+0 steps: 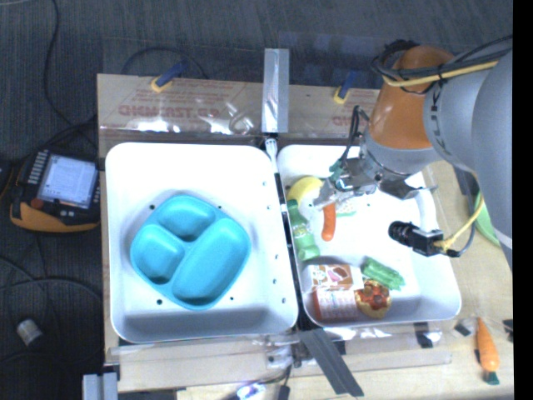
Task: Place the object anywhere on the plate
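In the camera view, the hand (340, 192) is low over the right bin (433, 294), near its far left corner. An orange carrot-like object (329, 222) hangs just under the fingertips; I judge the hand is closed on it, with the object a little above the bin floor. A yellow item (304, 187) lies beside it. The blue plate (191, 248) waits in the left bin (125, 307). The carrying across and the release are left to do.

A handheld screen device (60, 186) lies left of the bench (floor level), a carrot (487, 350) far right.
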Robot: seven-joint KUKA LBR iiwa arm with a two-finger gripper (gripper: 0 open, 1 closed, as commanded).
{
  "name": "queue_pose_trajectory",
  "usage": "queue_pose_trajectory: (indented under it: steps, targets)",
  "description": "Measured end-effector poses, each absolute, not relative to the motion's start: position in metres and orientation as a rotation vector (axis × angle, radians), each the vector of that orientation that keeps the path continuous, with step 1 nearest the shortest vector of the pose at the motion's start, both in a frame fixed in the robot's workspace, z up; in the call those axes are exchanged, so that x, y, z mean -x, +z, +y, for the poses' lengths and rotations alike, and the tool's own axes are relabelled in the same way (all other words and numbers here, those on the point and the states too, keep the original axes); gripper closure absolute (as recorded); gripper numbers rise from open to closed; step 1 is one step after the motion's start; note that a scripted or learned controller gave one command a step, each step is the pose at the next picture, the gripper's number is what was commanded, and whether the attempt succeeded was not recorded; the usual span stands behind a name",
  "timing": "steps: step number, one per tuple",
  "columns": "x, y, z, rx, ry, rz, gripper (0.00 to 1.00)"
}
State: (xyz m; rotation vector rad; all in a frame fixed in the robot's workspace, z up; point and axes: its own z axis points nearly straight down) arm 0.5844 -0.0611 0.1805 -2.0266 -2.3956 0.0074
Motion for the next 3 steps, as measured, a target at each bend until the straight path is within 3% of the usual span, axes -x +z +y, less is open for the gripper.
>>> queue_pose_trajectory:
  steps: [1,2,3]
  targets:
    - [-0.529,0.181,-0.005,2.108,0.009,-2.322,1.0]
    - [-0.504,0.18,0.075,2.038,0.01,-2.385,1.0]
    - [-0.543,0.232,0.05,1.959,0.01,-2.452,1.0]
